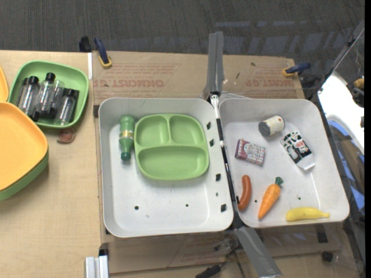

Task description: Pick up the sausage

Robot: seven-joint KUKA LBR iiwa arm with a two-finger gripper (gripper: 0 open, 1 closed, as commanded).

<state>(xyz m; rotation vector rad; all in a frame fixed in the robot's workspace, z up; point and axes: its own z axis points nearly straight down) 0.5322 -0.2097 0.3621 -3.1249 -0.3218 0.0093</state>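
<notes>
Nearest in the right white plastic bin (333, 172) lies a yellow toy banana (307, 214), close to the near rim. Just left of it an orange toy carrot with a green top (269, 198) lies tilted, and left again, just beside the carrot but apart from it, is the small reddish-brown sausage (245, 191), lying lengthwise against the bin's left wall. Farther back sit a pink printed packet (250, 152), a black-and-white carton (298, 149) and a grey and cream can on its side (271, 125). The left white bin (162, 213) holds a green divided plate (171, 146) with a green bottle (126, 136) beside it.

No approach has begun, so the jaws' state cannot be told. The next move probably calls for descending over the sausage, fingers straddling its short width, clear of wall and carrot.
</notes>
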